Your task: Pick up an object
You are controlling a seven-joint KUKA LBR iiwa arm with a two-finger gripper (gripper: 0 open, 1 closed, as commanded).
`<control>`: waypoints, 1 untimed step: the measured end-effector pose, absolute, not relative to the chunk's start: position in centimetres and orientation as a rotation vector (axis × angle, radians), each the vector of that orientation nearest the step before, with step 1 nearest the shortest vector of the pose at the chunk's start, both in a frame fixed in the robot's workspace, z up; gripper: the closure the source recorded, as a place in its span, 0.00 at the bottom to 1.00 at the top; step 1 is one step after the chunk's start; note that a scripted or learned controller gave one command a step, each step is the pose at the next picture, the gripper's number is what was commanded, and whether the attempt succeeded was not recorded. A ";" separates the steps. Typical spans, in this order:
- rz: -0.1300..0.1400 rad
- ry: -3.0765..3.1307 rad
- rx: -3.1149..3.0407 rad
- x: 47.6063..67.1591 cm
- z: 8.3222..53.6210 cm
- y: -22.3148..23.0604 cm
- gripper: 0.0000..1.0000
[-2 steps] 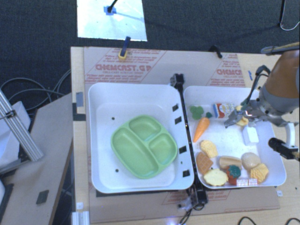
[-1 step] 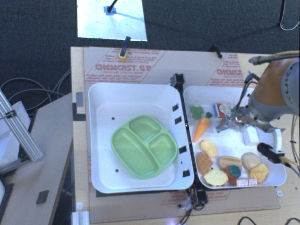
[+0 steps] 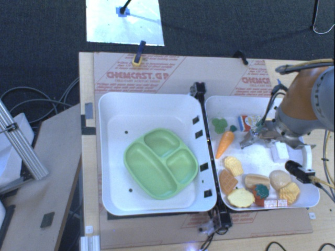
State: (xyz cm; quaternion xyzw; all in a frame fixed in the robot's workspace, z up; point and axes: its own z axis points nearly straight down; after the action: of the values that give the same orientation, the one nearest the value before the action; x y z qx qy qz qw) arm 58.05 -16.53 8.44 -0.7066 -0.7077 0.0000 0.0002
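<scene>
I see the gripper (image 3: 250, 139) low in the right white bin (image 3: 261, 104), fingers apart, empty, just right of the orange toy carrot (image 3: 224, 143). I'd centre over it before closing.

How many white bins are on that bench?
2. The left bin holds a green divided plate; the right bin holds toy food, where the gripper reaches in.
</scene>
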 end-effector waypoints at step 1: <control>-0.004 -2.225 -2.223 58.2 9.6 -16.6 1.00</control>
State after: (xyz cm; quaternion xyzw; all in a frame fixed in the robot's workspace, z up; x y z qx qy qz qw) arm 58.16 -16.57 9.59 -0.7068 -0.7074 -0.0012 -0.0016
